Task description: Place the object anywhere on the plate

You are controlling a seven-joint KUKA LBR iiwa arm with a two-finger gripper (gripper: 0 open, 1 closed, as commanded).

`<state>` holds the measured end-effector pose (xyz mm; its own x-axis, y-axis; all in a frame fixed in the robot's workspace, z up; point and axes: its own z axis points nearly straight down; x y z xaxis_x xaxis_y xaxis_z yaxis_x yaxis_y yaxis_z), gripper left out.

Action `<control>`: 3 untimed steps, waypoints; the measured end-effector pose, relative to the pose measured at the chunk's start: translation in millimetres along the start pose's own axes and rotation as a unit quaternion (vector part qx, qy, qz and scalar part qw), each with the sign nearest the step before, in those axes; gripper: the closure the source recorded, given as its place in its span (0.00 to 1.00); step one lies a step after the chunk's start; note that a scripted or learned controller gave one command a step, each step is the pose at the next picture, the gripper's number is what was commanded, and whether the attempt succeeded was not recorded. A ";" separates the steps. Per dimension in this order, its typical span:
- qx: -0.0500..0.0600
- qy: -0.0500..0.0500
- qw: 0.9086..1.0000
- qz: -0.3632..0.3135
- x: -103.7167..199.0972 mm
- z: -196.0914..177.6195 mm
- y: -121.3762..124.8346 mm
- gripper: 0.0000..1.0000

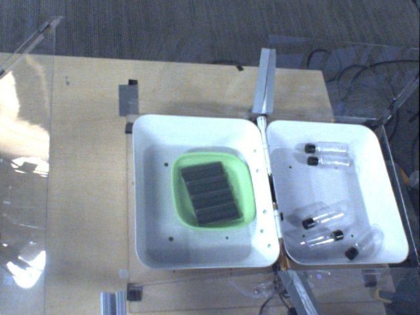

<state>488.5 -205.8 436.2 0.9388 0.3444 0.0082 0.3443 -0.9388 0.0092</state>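
A square green plate (187, 212) sits in the middle of the left bin (151, 176). A dark grey ridged block (210, 193) lies flat on the plate, turned a little off square. Several clear vials with black caps lie in the right bin (367, 195): two near the back (326, 149) (328, 161), two near the front middle (319, 216) (323, 239), and one at the front right corner (363, 245).
A grey metal post (264, 81) stands behind the seam between the two bins. A small grey bracket (129, 99) lies on the wooden bench behind the left bin. Cables run at the back right and under the front edge.
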 end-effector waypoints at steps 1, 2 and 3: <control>0.000 0.000 0.998 0.063 0.1 0.0 0.1 0.00; 0.000 0.000 0.997 0.071 0.1 0.0 0.0 0.00; 0.000 0.000 0.997 0.071 0.0 0.0 0.1 0.00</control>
<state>488.5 -205.9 436.3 0.9781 0.2079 0.0092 0.2078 -0.9781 0.0080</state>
